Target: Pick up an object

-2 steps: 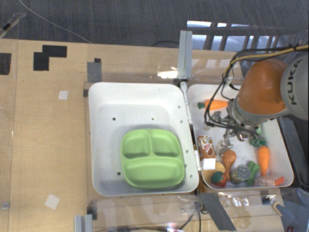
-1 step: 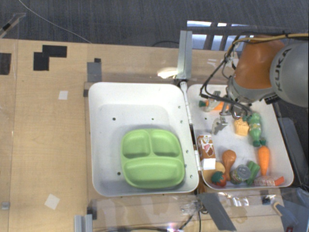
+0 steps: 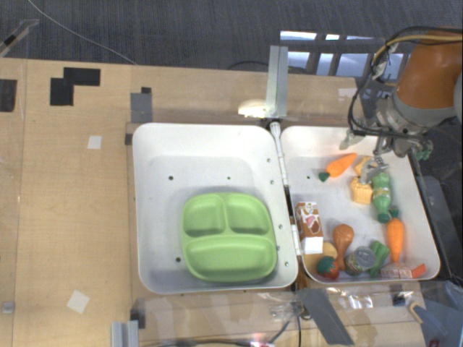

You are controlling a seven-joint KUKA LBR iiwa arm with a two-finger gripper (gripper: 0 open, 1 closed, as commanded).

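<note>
In the frame's upper right, my gripper (image 3: 376, 166) hung just above the yellow toy (image 3: 362, 190); I couldn't tell its state.

Light wooden bench (image 3: 72, 215), two shallow white bins side by side, left bin (image 3: 155, 165), right bin (image 3: 307, 147), edges touching

Premises: robotics laboratory test cell. Evidence: a plywood table (image 3: 65, 215) bearing black marker squares (image 3: 74, 84), metal brackets (image 3: 277, 78) fixing two white bins (image 3: 155, 150) together, a loose cable (image 3: 65, 27) over grey carpet (image 3: 181, 13), and toy food (image 3: 340, 166) as test items.
</note>
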